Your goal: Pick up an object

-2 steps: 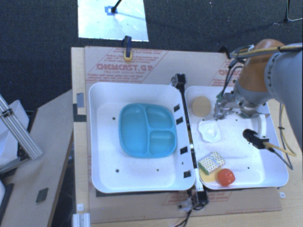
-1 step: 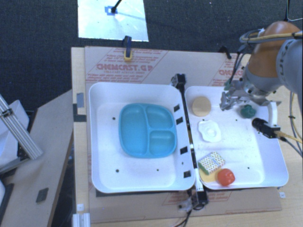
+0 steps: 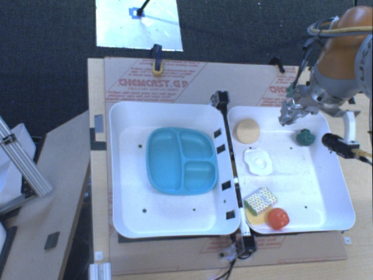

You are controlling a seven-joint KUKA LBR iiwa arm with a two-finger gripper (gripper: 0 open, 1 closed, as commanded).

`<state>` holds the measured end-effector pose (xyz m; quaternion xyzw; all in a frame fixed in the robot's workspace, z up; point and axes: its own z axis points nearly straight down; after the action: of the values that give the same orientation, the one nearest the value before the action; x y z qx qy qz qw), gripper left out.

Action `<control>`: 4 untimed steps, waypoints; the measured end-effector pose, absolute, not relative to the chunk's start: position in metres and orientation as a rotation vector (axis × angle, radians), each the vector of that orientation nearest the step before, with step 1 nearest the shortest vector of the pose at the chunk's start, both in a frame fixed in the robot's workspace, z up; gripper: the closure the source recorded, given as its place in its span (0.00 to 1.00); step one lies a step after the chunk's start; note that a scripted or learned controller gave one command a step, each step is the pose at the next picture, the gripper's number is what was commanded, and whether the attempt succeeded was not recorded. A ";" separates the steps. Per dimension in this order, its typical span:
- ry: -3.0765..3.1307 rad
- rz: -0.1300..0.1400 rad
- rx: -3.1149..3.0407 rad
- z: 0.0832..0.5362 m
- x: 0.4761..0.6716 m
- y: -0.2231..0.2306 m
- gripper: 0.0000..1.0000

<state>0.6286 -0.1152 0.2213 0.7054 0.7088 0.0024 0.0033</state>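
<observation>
Two white bins (image 3: 169, 112) were parked on cardboard (image 3: 192, 77) below-left of the gripper (image 3: 287, 116); its grip couldn't be made out.

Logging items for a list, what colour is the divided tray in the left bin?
Light blue tray, clearest in the camera view.

i see my arm (image 3: 341, 45) coming in from the upper right, orange band up top, grey wrist angled down and to the left. the hand (image 3: 288, 116) hangs low at the end of it, pointing down; its tip is too blurred to read.
</observation>
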 end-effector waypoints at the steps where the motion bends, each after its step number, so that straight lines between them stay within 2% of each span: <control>1: 2.224 0.005 2.213 0.247 0.630 -0.115 1.00; 4: 2.230 0.004 2.211 0.247 0.652 0.036 1.00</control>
<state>0.6520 0.0363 0.2470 0.7041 0.7101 0.0013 0.0006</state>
